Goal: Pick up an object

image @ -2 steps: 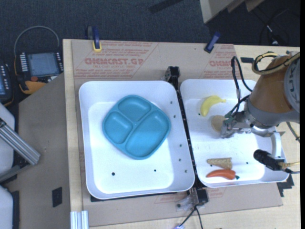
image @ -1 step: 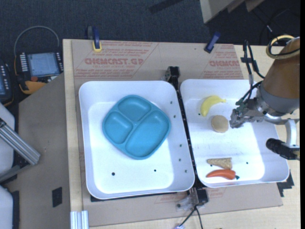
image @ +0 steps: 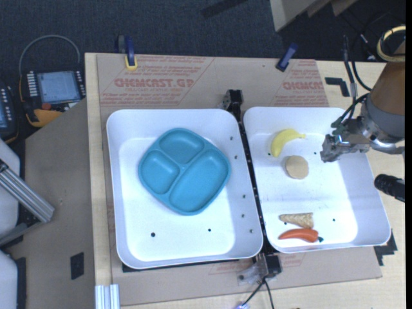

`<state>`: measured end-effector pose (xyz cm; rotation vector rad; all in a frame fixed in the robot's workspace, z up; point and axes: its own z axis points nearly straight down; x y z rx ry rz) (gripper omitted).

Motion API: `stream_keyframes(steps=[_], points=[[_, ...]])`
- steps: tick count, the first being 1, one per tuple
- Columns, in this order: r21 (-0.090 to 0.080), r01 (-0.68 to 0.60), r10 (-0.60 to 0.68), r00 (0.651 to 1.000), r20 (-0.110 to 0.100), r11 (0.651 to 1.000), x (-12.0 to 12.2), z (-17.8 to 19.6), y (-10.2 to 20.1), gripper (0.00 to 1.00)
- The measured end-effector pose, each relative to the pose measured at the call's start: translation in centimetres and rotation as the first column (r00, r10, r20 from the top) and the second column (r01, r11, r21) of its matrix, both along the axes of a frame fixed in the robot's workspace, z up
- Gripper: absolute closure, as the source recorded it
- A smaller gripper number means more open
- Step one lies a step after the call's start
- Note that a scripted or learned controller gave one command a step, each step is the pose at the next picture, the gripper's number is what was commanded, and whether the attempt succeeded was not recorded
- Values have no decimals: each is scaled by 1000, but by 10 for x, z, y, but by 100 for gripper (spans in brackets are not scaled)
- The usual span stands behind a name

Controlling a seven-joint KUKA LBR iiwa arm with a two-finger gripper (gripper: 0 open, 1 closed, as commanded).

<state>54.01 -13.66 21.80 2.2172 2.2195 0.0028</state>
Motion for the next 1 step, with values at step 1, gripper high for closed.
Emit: stream_keyframes(steps=[1], points=[[2,1,-1,1000,-6,1000,0,-6,0,100]])
